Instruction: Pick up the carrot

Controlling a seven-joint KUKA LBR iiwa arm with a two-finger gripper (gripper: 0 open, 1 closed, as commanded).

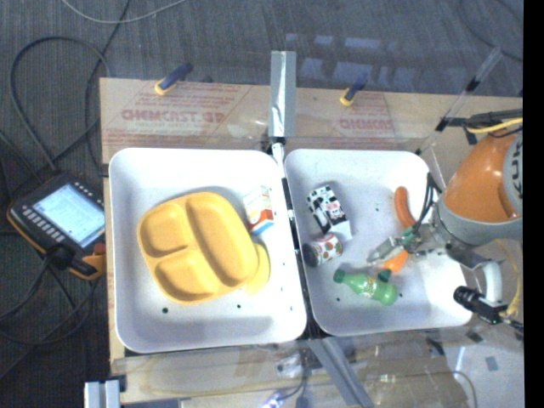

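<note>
A small orange carrot [393,263] with a green end lies on the floor of the right bin [365,168], just right of a green bottle [367,286]. My gripper [384,250] reaches in from the right and hovers right over the carrot's upper edge. Its thin metal fingers are spread open and point left, with nothing visibly between them. The grey arm with its orange band [483,185] stands over the bin's right wall.
A longer orange piece [401,204] lies above the gripper. A black-and-white box [326,208] and a small cup [325,248] sit near the right bin's left wall. The left bin [136,313] holds a yellow divided plate [200,246] and a small carton [260,211].
</note>
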